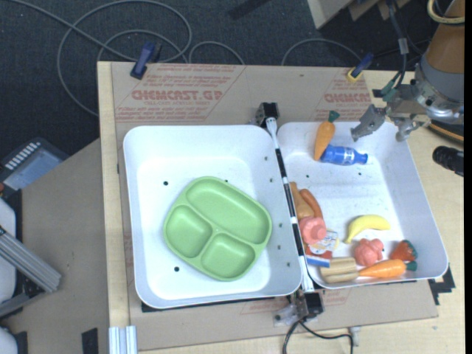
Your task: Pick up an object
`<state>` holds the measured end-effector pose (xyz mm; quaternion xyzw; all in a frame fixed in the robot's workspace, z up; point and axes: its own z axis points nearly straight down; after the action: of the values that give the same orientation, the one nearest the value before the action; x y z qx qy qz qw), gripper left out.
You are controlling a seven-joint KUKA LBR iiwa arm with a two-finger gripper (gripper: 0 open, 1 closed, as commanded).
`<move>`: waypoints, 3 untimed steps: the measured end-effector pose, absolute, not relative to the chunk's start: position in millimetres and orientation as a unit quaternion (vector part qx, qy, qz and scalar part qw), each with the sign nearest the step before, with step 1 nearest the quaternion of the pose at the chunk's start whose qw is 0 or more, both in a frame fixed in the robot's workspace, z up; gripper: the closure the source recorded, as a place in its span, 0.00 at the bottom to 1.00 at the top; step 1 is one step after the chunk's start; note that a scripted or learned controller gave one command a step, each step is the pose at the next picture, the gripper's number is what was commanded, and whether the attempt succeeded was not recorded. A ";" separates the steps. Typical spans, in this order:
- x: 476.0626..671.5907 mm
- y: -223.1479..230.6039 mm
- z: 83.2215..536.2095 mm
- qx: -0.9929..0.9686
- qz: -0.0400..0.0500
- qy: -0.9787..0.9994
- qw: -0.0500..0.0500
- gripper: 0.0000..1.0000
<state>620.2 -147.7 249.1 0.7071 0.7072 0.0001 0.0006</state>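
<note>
From the overhead camera, the right bin point(413, 190) holds all the loose objects. A blue bottle point(344, 155) with a white label lies on its side near the bin's far end, cap toward the right. Just left of the bottle, a small orange carrot point(323, 139) with a green top leans against the far-left wall. Nearer the camera from the bottle sit a yellow banana point(366, 226), a hot dog point(308, 203) along the left wall, a pink toy point(315, 231), a red-pink fruit point(368, 251), a strawberry point(403, 251), a long carrot point(382, 270) and a tan bread piece point(339, 271).

The gripper point(385, 122) hangs over the bin's far-right corner, up and right of the bottle and apart from it. Its two grey fingers point(366, 126) are spread, with nothing between them and touching no object.

The left bin point(140, 198) holds a green divided plate point(217, 228).
</note>
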 end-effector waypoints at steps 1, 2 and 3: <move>635.2 -145.6 89.8 0.707 -0.001 0.707 -0.002 0.00; 662.7 -120.9 82.5 0.708 -0.006 0.706 -0.006 0.00; 657.6 -190.4 84.5 0.707 -0.001 0.707 -0.001 0.00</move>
<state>657.6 -190.4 84.5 0.7071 0.7071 -0.0010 -0.0012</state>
